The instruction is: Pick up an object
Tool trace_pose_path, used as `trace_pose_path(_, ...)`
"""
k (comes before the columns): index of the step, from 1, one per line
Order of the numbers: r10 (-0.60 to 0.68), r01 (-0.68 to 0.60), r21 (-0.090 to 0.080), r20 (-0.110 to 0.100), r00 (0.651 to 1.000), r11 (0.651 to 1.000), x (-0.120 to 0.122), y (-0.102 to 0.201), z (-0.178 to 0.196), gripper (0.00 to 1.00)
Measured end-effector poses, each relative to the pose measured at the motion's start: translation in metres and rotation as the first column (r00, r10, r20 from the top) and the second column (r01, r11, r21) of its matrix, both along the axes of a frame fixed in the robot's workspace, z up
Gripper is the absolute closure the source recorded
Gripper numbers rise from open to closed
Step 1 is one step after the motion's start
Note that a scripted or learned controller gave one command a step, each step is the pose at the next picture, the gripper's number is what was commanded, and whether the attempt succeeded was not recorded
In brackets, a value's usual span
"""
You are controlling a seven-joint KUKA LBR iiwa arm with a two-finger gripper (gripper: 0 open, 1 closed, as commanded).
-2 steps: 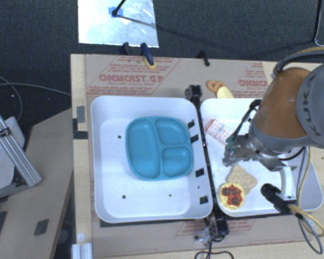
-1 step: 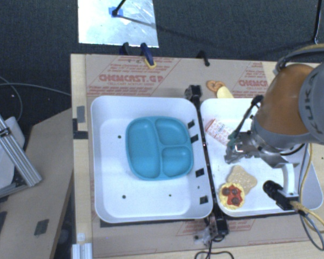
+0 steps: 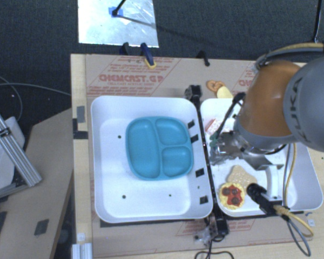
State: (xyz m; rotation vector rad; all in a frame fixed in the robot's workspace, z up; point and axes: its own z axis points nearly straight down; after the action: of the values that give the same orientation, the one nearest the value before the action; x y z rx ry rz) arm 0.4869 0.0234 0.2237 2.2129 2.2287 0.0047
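End effector (image 3: 222, 147) low in the right bin (image 3: 313, 190), beside the blue tray (image 3: 158, 147); grip state — can't tell. Toast slice (image 3: 240, 175) and pizza toy (image 3: 232, 195) just below it; nothing visibly lifted, pick not yet done.

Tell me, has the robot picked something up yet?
Not that I can see. The arm is down over the right bin, so it's reaching. The toy pizza and the cracker piece lie on the bin floor. The blue tray sits in the left bin. Grabbing and lifting are left.
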Motion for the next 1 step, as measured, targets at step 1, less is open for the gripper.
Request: trace_pose_path(1,0.0,0.0,0.0,-0.001,1.0,1.0,-0.0002,0.063,0.0041,1.0)
